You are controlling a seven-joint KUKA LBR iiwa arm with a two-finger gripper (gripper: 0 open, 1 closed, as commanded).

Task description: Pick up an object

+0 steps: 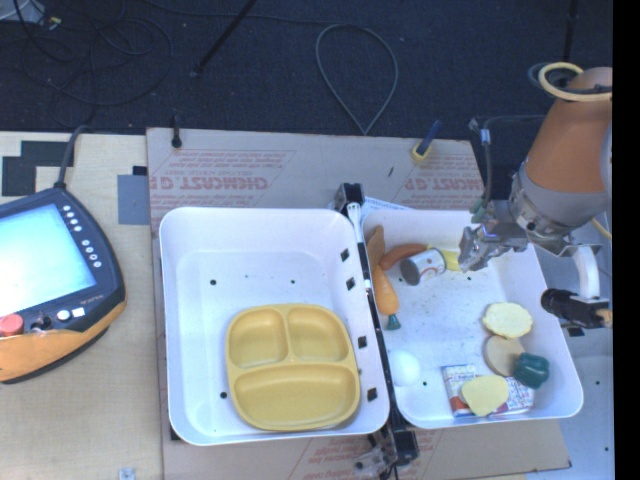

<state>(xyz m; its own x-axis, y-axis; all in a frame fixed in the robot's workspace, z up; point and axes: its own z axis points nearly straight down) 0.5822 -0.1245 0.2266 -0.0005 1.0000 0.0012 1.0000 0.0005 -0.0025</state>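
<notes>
Carrot (pixel 383 290) in right bin (pixel 563 393), tray (pixel 292 365) in left bin (pixel 190 268).

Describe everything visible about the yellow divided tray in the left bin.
The yellow divided tray looks like matte plastic, rounded at its corners, with three compartments: two smaller ones along the far side and one long one along the near side. It lies flat, right way up, on the floor of the left bin, toward the near right corner. Nothing sits in it, and its right edge lies close to the bin's wall.
</notes>
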